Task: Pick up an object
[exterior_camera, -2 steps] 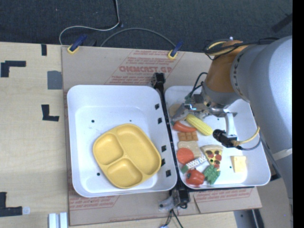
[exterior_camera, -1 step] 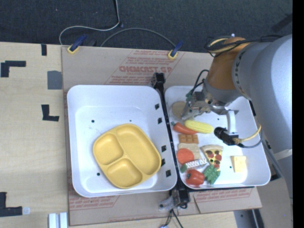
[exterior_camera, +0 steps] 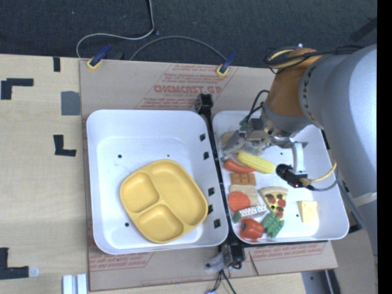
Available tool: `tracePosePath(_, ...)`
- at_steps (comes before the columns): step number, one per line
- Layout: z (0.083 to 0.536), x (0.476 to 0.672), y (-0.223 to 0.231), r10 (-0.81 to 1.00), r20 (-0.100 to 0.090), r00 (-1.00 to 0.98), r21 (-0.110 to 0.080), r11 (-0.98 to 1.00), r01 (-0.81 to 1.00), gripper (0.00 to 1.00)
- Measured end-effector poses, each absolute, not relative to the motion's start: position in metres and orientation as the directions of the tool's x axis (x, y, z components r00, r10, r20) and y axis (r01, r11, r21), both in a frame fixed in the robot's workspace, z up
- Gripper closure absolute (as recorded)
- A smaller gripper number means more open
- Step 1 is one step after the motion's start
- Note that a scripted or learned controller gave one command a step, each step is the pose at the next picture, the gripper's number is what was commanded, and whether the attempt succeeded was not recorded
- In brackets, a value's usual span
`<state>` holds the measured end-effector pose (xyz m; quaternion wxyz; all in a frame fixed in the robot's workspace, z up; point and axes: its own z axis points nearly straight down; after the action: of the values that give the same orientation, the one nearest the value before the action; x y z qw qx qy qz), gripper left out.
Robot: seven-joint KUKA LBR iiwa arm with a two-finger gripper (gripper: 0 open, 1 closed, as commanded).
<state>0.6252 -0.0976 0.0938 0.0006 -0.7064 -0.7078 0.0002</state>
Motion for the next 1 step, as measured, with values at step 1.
tracePosePath(1, 0.0846, 0.6094, -0.1013, 1.0, -0.002, -0.001, 0.001, 0.001, 1.0, 0.0)
